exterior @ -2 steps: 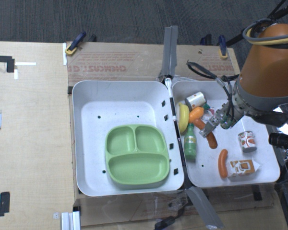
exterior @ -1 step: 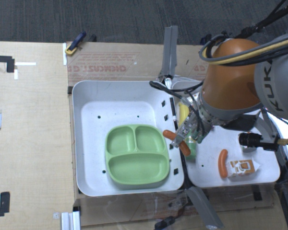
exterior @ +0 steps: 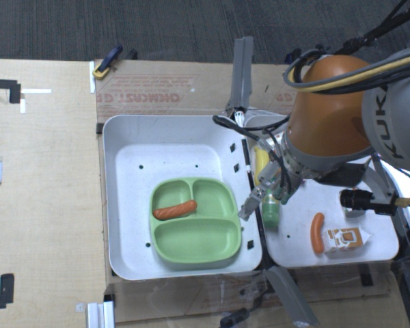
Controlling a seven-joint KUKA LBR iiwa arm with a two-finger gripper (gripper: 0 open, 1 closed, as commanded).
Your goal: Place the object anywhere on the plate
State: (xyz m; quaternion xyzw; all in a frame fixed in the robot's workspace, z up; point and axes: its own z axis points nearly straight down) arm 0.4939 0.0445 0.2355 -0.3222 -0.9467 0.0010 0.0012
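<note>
The sausage already lies in the plate's top-left part. You can't tell how the gripper stands. It looks light, soft, slippery; pinch its middle gently.

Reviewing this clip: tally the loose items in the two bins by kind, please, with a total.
Sausages: 2, one on the green plate at, one in the right bin at
Plates: 1
Small cartons: 1
Green items partly hidden under the arm: 1
Total: 5
</note>
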